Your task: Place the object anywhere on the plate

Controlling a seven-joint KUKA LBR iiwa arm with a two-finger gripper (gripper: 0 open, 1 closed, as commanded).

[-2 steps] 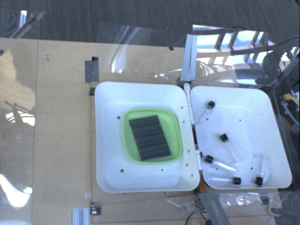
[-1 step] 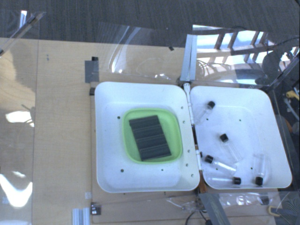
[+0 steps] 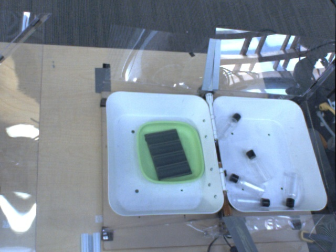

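Well, from where I stand the job looks close to finished, or finished. The pale wooden worktop (image 3: 63, 140) carries the two white bins, touching along their inner edges. The left bin (image 3: 121, 193) holds a green plate (image 3: 195, 140) near its middle. A dark ridged block (image 3: 167, 154) lies flat on that plate, slightly skewed and wholly inside the rim. If that block is the object meant, I would judge the placing step done. What remains would be for the arm to stay clear and leave it lying.

The right bin (image 3: 310, 156) tells another story. Several clear vials with black caps lie scattered in it, one near the top left (image 3: 233, 121), one low on the left (image 3: 244, 182) and one at the bottom right (image 3: 290, 190). A loose-looking black cap (image 3: 251, 154) sits near the middle. Should one of these be the object instead, the next move calls for a careful descent onto a small, see-through, rolling thing, then a carry across the shared edge.

Whether the pincer is wide or narrow I cannot tell. Dark gear (image 3: 315, 72) at the upper right is tangled with glare, and I cannot make out what it is. The vials' glass bodies nearly vanish against the white, so their exact number is uncertain.
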